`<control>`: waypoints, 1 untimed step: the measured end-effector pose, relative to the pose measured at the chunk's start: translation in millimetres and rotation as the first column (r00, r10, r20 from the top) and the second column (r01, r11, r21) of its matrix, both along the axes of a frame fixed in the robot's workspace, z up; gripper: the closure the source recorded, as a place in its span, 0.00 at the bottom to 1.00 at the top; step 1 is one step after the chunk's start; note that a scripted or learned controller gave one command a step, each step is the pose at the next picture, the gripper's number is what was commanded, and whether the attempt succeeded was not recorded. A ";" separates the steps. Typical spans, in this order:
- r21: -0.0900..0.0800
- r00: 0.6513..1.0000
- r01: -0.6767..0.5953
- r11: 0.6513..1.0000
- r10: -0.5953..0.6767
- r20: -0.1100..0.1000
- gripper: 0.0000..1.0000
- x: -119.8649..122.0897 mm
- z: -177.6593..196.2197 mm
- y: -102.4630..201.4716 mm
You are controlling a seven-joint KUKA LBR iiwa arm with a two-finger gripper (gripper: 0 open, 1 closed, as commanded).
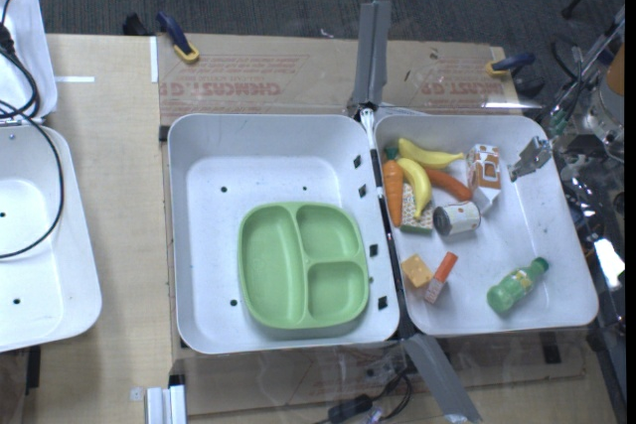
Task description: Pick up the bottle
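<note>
A small green bottle (516, 287) with a green cap lies on its side in the right bin (556, 243), near that bin's front right corner. Its cap points toward the back right. My gripper (530, 158) hangs over the right bin's back right part, reaching in from the right edge. It is well behind the bottle and apart from it, close to a small white and orange carton (485, 168).
The right bin also holds two bananas (421, 170), carrots (394, 191), a grey can (457, 218), a cheese block (417, 270) and a red marker-like item (440, 276). A green divided plate (303, 264) sits in the left bin (199, 213). Cables and gear crowd the right edge.
</note>
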State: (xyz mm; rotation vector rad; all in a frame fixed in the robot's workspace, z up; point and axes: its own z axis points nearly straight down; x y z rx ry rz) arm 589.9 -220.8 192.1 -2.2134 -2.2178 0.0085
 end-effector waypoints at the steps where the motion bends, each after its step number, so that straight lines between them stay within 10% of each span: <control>1: 0.001 0.996 -0.093 0.996 0.093 0.001 0.00 -11.0 -41.1 -0.2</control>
